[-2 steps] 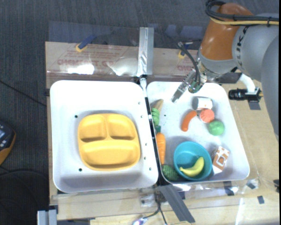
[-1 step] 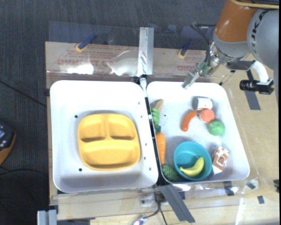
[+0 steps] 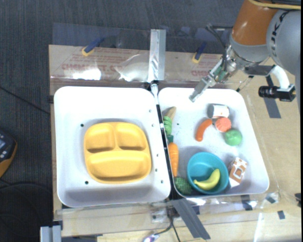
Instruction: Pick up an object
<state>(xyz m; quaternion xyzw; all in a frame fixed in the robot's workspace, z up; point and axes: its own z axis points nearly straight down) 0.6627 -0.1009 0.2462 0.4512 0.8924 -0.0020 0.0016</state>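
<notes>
My gripper point(image 3: 198, 92) hangs over the back edge of the right bin point(image 3: 252, 135), above its far middle part, and nothing can be seen held in it. Below and to its right lie a white and black cylinder point(image 3: 218, 110), a red-orange ball point(image 3: 222, 124), an orange sausage-shaped piece point(image 3: 203, 129) and a green ball point(image 3: 233, 137). A blue bowl point(image 3: 204, 166) with a banana point(image 3: 209, 180) in it sits at the bin's front.
A carrot point(image 3: 173, 158), a green and tan piece point(image 3: 167, 120) and a green item point(image 3: 182, 185) lie along the right bin's left wall. An orange and white box point(image 3: 237, 169) is at the front right. The left bin point(image 3: 70, 110) holds a yellow divided tray point(image 3: 117, 152).
</notes>
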